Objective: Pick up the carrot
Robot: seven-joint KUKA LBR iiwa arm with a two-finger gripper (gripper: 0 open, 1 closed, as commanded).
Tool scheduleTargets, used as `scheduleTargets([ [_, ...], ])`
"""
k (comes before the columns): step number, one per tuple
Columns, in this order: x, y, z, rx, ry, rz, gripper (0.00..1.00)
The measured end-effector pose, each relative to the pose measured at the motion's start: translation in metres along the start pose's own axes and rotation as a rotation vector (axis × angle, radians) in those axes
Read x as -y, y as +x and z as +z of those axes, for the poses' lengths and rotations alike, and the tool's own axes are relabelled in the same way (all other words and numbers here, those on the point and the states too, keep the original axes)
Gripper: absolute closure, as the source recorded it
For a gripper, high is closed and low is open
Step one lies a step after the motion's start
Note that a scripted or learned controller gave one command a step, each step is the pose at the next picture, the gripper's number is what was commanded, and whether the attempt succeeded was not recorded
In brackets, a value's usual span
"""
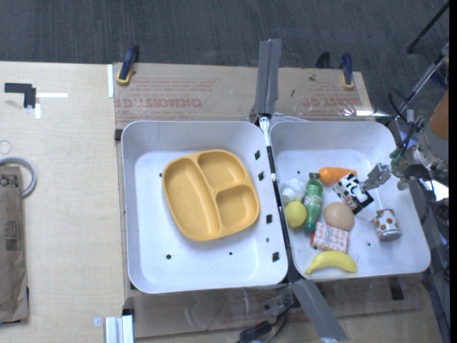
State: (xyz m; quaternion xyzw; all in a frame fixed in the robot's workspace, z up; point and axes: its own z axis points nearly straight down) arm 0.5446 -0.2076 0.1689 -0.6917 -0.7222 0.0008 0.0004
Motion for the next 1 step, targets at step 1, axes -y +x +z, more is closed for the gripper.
scheduleTargets([
  [1,-0.0672,0.0641,-0.0160,0.000,-0.001,-0.027,0.00],
])
